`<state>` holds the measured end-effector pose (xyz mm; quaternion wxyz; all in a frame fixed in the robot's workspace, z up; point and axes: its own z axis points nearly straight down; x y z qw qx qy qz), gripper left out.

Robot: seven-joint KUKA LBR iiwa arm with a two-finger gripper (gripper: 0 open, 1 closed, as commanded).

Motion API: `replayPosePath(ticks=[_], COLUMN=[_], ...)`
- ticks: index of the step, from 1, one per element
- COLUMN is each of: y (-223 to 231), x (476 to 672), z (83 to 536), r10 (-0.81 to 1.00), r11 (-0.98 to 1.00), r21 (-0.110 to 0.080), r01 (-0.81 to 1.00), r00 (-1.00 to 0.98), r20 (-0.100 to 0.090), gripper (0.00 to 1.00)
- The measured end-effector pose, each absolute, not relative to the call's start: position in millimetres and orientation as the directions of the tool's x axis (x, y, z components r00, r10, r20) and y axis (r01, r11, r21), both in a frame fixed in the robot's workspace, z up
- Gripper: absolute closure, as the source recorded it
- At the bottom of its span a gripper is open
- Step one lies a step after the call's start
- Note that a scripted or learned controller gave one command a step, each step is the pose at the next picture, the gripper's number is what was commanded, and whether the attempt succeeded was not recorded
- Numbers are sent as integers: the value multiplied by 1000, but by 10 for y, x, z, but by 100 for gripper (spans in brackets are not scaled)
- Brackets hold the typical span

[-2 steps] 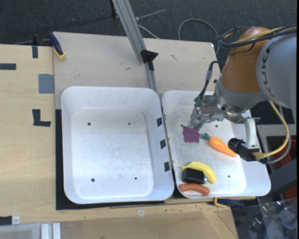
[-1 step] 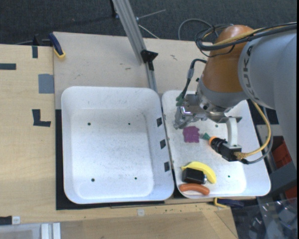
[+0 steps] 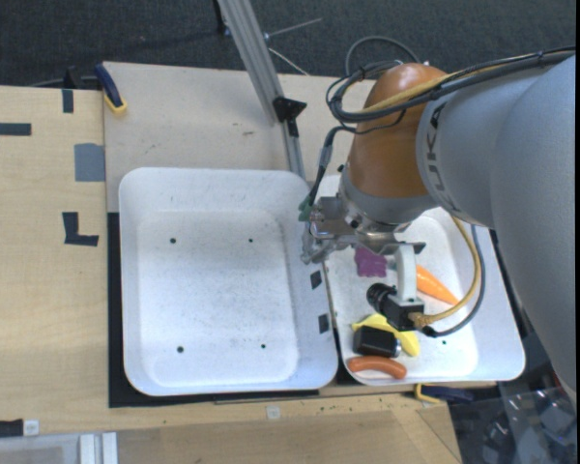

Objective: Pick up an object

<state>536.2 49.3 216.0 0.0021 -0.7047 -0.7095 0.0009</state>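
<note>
Probably going for the purple piece (image 3: pixel 370 261), judging by nearness alone. Finding it in the right bin (image 3: pixel 493 351), close to that bin's left wall and about halfway along it, partly tucked under the wrist. Placing it just to the right of the gripper (image 3: pixel 319 238) and slightly toward the bin's front edge, so likely needing a short shift rightward into the bin before any descent. Reading it as small and squat, with no long axis clear enough to name.

Holding the gripper over the seam between the two bins, at the right bin's left rim rather than squarely above the purple piece. Not managing, from this slant, to tell how far it is parted or whether anything is in it.

Leaving aside an orange carrot-shaped piece (image 3: pixel 435 284) lying farther toward the right wall, its long axis running from back left to front right. Also passing over a yellow piece (image 3: pixel 407 344) nearer the front edge, and a red sausage-shaped piece (image 3: pixel 377 366) lying along the front wall near the front left corner.

Noting the left bin (image 3: pixel 213 288) alongside on the counter (image 3: pixel 39 259). Working with the single grey arm (image 3: pixel 503 143) reaching in from the right.
</note>
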Motion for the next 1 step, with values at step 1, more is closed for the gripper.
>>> replayPosePath(ticks=[1], y=[1008], x=[5349], z=[2240], r10=[1000], r11=[8], r21=[-2], r01=[1000], r00=[-8], r20=[2], gripper=[100])
